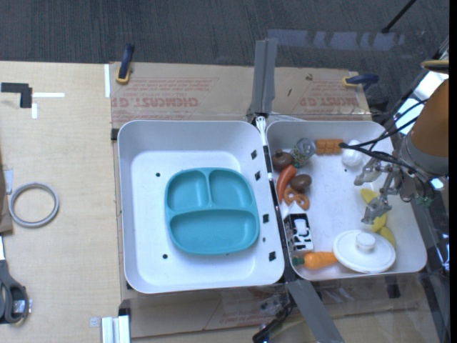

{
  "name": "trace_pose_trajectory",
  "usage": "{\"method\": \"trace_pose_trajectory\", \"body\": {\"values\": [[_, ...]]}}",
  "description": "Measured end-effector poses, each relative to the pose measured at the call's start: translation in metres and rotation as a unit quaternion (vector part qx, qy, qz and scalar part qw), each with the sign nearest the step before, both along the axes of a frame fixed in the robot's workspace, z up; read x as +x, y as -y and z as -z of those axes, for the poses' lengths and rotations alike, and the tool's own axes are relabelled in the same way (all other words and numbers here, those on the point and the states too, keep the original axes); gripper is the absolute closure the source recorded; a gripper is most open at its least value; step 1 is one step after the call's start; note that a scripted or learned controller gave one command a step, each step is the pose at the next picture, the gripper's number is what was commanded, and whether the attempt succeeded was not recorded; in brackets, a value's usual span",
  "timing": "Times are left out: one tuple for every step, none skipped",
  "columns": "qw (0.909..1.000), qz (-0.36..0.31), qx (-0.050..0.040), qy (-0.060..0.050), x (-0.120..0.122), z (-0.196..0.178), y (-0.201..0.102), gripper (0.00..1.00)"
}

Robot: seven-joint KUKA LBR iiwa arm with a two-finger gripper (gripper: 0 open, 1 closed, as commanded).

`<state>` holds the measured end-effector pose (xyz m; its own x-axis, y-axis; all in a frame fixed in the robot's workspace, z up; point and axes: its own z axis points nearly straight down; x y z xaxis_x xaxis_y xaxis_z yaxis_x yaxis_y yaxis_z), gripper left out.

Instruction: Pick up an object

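Far to the gripper's left we see a blue plate (212,211) alone in the left bin (136,191); nearer lie a carrot (285,181) and a lid (365,251). The gripper (377,204) hangs over a yellow piece (376,216); we cannot tell its opening. It may slip off the piece or nudge the lid.

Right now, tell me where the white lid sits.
The white lid lies in the right bin, at its near right corner, beside an orange carrot and just below the gripper.
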<state>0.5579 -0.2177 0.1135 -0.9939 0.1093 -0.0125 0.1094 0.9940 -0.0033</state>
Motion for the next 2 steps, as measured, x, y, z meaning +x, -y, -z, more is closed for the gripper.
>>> {"method": "trace_pose_trajectory", "body": {"values": [[1.0000,-0.006,0.0014,-0.005,0.005,0.022,0.003,0.00],[1.0000,-0.008,-0.0001,-0.002,0.007,0.011,0.002,1.00]]}}
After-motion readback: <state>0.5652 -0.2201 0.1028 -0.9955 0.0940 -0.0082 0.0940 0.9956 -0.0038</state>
